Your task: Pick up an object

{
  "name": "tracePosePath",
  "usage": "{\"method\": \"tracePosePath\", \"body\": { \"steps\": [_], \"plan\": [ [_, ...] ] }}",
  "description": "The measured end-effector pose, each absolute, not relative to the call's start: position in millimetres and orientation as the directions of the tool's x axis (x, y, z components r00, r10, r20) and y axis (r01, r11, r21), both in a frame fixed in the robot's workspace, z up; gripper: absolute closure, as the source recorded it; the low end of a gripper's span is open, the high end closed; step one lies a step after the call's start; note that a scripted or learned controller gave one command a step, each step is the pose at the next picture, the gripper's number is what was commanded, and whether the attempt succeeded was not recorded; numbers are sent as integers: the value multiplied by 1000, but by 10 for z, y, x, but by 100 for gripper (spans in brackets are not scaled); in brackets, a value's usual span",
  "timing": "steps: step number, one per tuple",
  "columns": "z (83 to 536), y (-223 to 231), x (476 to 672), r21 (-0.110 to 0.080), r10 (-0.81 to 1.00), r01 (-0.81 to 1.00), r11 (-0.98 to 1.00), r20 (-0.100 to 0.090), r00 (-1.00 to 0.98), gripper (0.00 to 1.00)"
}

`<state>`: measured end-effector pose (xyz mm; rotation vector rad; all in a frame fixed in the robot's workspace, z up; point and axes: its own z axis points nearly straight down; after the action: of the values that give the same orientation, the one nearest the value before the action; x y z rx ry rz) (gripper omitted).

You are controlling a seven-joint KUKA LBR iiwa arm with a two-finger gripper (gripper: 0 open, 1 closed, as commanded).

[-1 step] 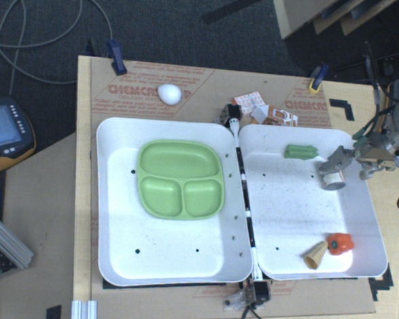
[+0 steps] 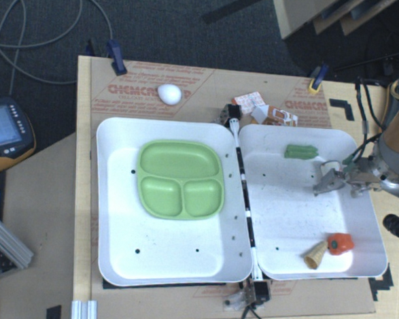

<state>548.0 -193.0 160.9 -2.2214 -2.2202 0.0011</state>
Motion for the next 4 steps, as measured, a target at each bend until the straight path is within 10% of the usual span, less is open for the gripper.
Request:
{"method": "tracePosePath", "body": {
  "steps": [1, 2, 3, 4],
  "plan": [
    [1246, -2128, 6436, 1, 1000, 1000, 2, -1, -2, 0],
    [847, -2180, 6169, 0, 1000, 1000, 5, 10, -5, 0],
    [954, -2204, 6170, 2, 1000, 1000, 5, 2, -5, 100],
    [1659, -1644, 5593, -1, 1000, 1000, 1, 1, -1, 100]
  ]
}}
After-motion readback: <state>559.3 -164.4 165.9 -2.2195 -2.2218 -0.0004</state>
